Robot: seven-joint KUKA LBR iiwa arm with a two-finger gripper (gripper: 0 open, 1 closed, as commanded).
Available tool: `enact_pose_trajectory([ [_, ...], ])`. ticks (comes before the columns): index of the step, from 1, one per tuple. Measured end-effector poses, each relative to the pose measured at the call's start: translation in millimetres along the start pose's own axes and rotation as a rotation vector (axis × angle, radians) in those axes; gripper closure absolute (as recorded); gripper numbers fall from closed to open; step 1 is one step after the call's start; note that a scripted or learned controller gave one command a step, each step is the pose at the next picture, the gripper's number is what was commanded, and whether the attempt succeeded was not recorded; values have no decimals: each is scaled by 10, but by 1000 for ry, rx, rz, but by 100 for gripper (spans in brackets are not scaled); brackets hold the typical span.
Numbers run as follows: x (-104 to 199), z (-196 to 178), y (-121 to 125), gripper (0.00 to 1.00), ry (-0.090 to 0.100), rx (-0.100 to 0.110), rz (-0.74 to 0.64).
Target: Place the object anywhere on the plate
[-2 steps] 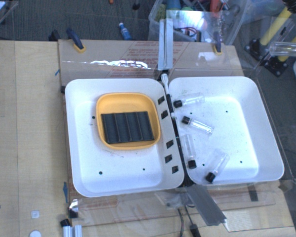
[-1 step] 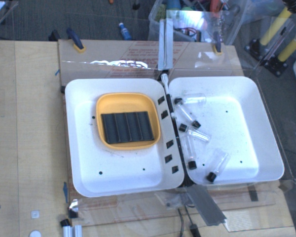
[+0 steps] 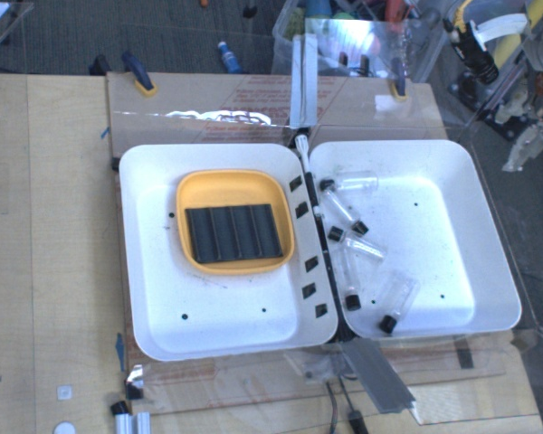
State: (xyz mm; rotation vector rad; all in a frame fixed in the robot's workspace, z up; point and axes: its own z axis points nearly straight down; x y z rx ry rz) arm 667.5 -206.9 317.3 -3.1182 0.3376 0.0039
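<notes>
A yellow square plate with rounded corners sits in the left white bin, a little toward its far side. A black ribbed rectangular object lies flat on the plate and covers most of its floor. Several clear plastic tubes with black caps lie in the left half of the right white bin: one near the far wall, one slanted below it, one in the middle, and others toward the near wall.
A row of black tabs runs along the ridge where the two bins meet. Clamps, tools and a clear box of clutter stand beyond the bins. Cables and hardware crowd the top right corner.
</notes>
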Motion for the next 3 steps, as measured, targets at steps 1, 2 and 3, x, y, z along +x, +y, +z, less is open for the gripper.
enact_pose_trajectory([
  [1,28,421,120,0,0,-1,65],
  [2,29,415,120,0,1,-1,65],
  [3,29,415,120,0,1,-1,65],
])
